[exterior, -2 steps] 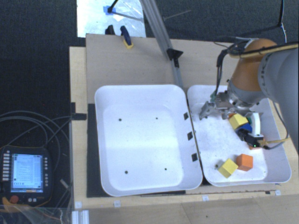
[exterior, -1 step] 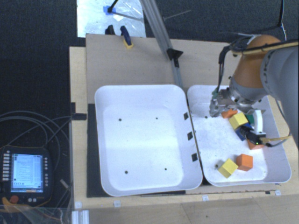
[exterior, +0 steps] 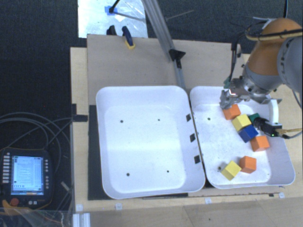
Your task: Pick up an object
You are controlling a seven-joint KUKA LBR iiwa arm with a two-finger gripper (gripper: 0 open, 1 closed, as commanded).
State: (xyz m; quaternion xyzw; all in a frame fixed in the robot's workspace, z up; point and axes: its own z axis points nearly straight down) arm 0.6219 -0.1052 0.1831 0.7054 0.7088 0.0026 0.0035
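The right bin (exterior: 208, 141) holds several small blocks. An orange block (exterior: 231, 111) lies near its far edge, with a yellow block (exterior: 241, 122) and a blue block (exterior: 247, 133) just in front of it. Another orange block (exterior: 260, 143) sits to the right of the blue one. Near the front lie a yellow block (exterior: 231, 170) and an orange block (exterior: 247, 164) side by side. A dark green piece (exterior: 254, 117) shows beside the yellow block. My gripper (exterior: 230, 97) hangs directly over the far orange block, close above it.
The left bin (exterior: 142, 141) lies beside the right one, joined by black clips (exterior: 192, 137). A slanted grey pole (exterior: 161, 25) crosses the bench's back. A teach pendant (exterior: 26, 176) and cables lie at the far left.
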